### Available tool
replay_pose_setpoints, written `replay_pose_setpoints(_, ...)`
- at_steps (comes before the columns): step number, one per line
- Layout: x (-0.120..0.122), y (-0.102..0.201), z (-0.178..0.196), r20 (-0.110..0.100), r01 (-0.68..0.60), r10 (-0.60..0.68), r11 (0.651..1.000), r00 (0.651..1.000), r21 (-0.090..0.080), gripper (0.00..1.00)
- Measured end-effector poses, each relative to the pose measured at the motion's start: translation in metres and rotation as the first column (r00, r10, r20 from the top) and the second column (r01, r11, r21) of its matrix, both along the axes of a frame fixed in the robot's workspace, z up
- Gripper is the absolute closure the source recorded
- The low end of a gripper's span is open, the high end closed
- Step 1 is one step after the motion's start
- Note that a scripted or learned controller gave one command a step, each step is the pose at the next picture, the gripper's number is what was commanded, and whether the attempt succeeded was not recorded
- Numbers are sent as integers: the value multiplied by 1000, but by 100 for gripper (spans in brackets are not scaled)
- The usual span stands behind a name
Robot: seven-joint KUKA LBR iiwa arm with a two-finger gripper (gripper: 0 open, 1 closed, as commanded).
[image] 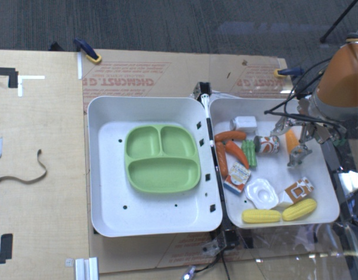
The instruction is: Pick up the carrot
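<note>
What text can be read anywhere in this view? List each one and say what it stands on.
"CHEMCAST GP", in red, upside down and reversed, on the brown protective sheet behind the left bin.
The same red print on the sheet behind the right bin: too blurred to read.
Small carton and brown packet in the right bin: print too small to read.
Can: label unreadable.

arm: orange band, grey below
cables: thin, black, looping
gripper: grey metal, slender fingers
</note>
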State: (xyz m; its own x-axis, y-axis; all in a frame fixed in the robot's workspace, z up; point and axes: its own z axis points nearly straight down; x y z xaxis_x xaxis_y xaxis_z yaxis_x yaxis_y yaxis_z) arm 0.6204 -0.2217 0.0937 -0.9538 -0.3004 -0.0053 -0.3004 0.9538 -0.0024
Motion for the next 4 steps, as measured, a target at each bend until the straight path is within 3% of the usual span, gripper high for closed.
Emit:
replay_pose_setpoints(1,3,1,11,8,-3,3,1000,1000,-2,100)
replay_pose_setpoints(2,3,1,11,8,-3,3,1000,1000,-2,0)
replay_pose_setpoints(3,5,1,22,15,-4,4,1000,1000,-4,100)
replay_pose_setpoints(4,5,2,22,15,-4,4,1000,1000,-3,0)
